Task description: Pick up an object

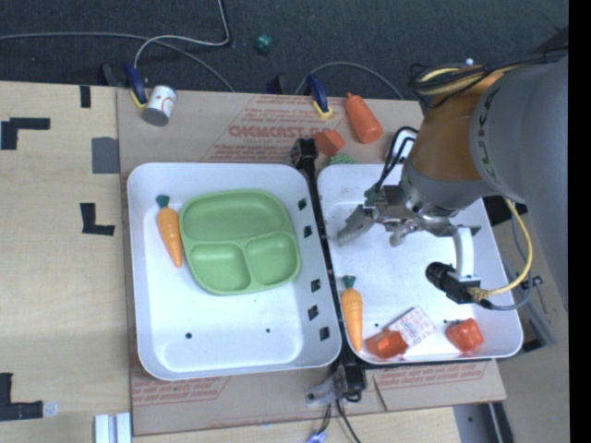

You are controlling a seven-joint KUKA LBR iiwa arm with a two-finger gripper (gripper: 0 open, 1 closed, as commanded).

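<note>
Two shallow white bins sit side by side on the bench (55, 247). The left bin (148, 321) holds a green divided plate (240, 240), with a toy carrot (169, 232) lying just beside the plate's left edge, its green top toward the far end.

The right bin (503, 344) holds several small things along its near wall: a second toy carrot (352, 310) against the left wall, a small red-orange piece (386, 344) just beside its tip, a white packet with red print (413, 325) touching that piece, and another red-orange piece (464, 335) near the right corner.

The grey arm (517, 127) with its orange band reaches over the right bin's far half. The end effector (369, 224) hangs low over bare bin floor with its two fingers (349, 228) spread apart and nothing between them, well apart from the things at the near wall.

Beyond the bins, on cardboard, lie an orange toy vegetable (363, 118), a smaller orange piece (329, 142) and a small white can (160, 103)
</note>
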